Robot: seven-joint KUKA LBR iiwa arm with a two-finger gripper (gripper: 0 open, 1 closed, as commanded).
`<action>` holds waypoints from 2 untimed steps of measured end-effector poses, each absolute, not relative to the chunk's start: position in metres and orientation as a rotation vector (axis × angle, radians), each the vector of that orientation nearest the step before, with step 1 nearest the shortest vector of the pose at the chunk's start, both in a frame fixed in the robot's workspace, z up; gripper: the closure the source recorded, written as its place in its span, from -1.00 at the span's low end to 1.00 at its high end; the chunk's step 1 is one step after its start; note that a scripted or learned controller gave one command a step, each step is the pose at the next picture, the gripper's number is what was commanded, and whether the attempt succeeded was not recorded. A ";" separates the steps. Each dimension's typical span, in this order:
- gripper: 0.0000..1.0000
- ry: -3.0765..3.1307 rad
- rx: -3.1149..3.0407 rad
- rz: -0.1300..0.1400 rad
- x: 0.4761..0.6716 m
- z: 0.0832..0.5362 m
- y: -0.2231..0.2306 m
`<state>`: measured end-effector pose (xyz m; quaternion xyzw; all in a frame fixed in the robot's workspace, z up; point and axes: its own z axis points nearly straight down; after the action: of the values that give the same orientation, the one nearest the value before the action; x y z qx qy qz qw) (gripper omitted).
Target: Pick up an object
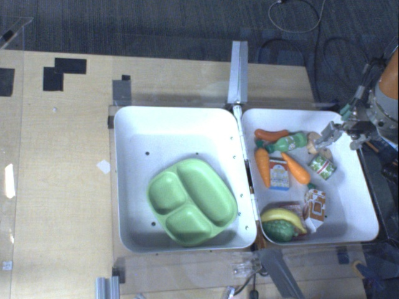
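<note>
The right bin [368, 192] holds a jumble of toy food. An orange carrot [262, 167] lies next to a small carton [279, 176], and a second carrot [295, 169] slants across the middle. A red-orange piece [271, 134] and a green bottle [288, 143] lie at the back. A green-and-white pack [322, 166], a brown-and-white packet [315, 205], a banana [284, 216] and a round green item [278, 230] fill the rest. My gripper [325, 137] hangs over the bin's back right part, just above the green-and-white pack and right of the bottle.
The left bin [134, 136] holds a green divided plate [192, 201]. A metal post [238, 73] stands behind the seam between the bins. Cables [299, 17] lie on the floor at the back right. The arm's body [380, 114] crosses the right bin's far right rim.
</note>
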<state>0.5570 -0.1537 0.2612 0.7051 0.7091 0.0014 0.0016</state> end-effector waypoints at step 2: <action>-1.00 2.210 2.220 0.013 0.588 0.089 -0.154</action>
<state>0.5878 -0.1544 0.0891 0.7087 0.7055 0.0040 0.0045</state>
